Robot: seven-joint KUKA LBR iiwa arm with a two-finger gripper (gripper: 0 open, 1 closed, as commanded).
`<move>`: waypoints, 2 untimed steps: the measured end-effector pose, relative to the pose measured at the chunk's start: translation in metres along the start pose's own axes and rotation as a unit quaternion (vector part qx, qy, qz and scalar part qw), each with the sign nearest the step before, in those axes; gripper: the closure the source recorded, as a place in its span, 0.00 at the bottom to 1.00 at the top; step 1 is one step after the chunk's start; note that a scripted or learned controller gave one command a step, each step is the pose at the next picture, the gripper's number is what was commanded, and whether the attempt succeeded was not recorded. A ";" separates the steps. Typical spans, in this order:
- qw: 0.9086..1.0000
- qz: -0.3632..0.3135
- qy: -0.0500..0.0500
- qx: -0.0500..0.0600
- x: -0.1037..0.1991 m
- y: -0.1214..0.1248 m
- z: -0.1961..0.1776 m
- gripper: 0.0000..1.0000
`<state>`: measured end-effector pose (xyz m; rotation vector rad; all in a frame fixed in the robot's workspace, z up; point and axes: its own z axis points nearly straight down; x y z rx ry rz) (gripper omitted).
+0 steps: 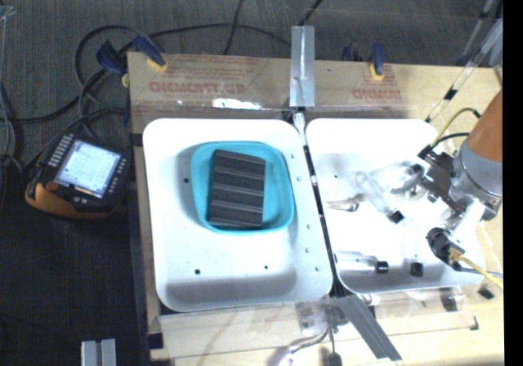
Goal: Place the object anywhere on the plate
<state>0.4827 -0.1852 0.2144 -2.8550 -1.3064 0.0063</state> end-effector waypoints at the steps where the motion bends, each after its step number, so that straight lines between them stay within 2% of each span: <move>1: 1.000 0.019 0.003 -0.007 -0.003 0.009 0.122 0.00; 2: 0.999 -0.034 -0.001 -0.001 0.017 0.010 -0.004 0.00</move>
